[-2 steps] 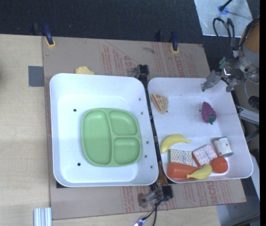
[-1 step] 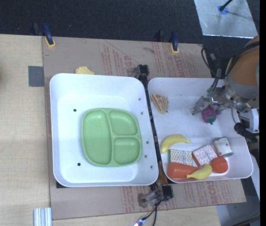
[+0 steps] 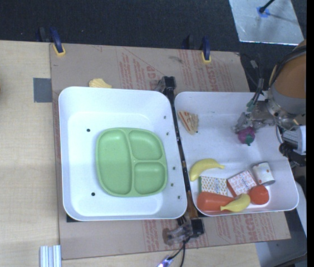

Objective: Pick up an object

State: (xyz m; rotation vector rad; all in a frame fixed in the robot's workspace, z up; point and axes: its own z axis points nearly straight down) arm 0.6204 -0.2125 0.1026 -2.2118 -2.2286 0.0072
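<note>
Two shallow white bins sit side by side on a cardboard sheet over the bench. The left bin [image 3: 68,149] carries a green divided plate [image 3: 131,161] lying flat near its middle, three compartments facing up.

The right bin [image 3: 218,104] carries the loose items. A sandwich slice [image 3: 189,121] lies near its back left corner, close to the wall shared with the other bin. A yellow banana [image 3: 204,167] rests by the left wall, further toward the front. Along the front edge are crowded a patterned card box [image 3: 212,184], a red and white packet [image 3: 241,182], a small tin can [image 3: 264,173] on its side, an orange carrot [image 3: 211,202], a second yellow piece [image 3: 236,204] and a red round item [image 3: 260,194], most of them touching.

The arm reaches in over the right bin's back right corner. The gripper [image 3: 250,128] points down there, with a small purple object [image 3: 246,136] right at its tips, near the bin's right wall. The object seems to sit between the fingers, yet whether they clamp it or merely straddle it I cannot tell.

A yellow scrap [image 3: 99,83] lies on the cardboard just behind the left bin.
</note>
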